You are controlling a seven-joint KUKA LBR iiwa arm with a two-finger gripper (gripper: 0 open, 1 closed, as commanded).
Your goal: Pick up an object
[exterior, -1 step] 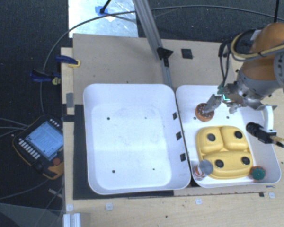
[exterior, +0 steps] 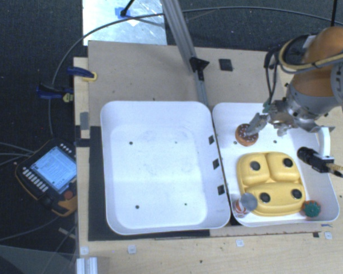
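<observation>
From above, the surface (exterior: 148, 73) carries two shallow white bins side by side. The left bin (exterior: 111, 210) shows me just its white bottom with a few small dark dots.

The right bin (exterior: 226, 116) holds several things. A big yellow moulded piece (exterior: 271, 182) with four rounded lobes, each with a dark dot, lies in the middle and near part of this bin. At its near left corner, close to the bin wall, there is a small grey round object (exterior: 249, 201) touching a small reddish and white thing (exterior: 239, 208). At the near right corner of the bin a small green round object (exterior: 312, 209) lies just beside the yellow piece. In the far left part of the bin sits a small brown round object (exterior: 246, 134), apart from the yellow piece.

The grey arm with the orange band (exterior: 326, 53) comes in from the right, over the far side of this bin. Its end effector (exterior: 253, 127) points down and to the left, directly at the brown round object. Whether it is open or closed I cannot tell.

Left of the surface, on the dark floor, a handheld control unit (exterior: 50, 173) with a lit screen lies.
</observation>
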